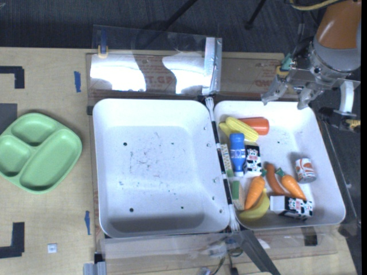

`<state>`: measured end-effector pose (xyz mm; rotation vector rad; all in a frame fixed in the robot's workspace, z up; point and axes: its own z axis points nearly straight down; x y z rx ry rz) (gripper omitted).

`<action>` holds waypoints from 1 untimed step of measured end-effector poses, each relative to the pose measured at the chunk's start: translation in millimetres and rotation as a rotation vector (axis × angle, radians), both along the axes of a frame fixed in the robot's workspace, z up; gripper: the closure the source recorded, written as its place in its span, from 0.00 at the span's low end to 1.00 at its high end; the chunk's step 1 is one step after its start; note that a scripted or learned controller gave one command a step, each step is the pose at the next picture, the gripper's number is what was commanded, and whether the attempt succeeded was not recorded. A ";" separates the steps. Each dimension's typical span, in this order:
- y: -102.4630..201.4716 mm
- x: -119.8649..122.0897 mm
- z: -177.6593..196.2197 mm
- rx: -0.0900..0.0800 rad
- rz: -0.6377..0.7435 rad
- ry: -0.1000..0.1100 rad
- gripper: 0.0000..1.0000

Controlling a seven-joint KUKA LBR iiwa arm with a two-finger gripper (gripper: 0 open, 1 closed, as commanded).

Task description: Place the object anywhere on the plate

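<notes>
The claw hangs over the far rim of the right bin, its two fingers spread apart with nothing between them. So the task is at its first step: nothing has been picked, and the plate — a green, three-part dish — lies well apart on the worktop, left of both bins, with nothing on it.

The things to choose from all sit in the right bin, crowded towards its left and near sides. Which one is meant I cannot tell; the task names none. A corn cob and an orange sausage-like piece lie closest to the claw, touching one another. Below them stand a blue bottle and a small cow-patterned carton, side by side. Nearer still are two carrots and a banana, packed together, with a second cow carton and a small can off to the right.

The next move calls for a descent onto one item and a clean closing on it, then a long carry across the left bin to the plate. The crowding is the main hindrance — fingers set on the carrots or bottle would likely nudge a neighbour. The can stands more alone, as far as this slanted view lets me judge, and looks an easier pick.
</notes>
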<state>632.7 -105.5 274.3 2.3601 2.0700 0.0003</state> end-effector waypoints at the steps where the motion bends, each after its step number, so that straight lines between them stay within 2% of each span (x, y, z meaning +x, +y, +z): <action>1: 0.0 0.0 0.0 0.000 0.000 0.000 0.00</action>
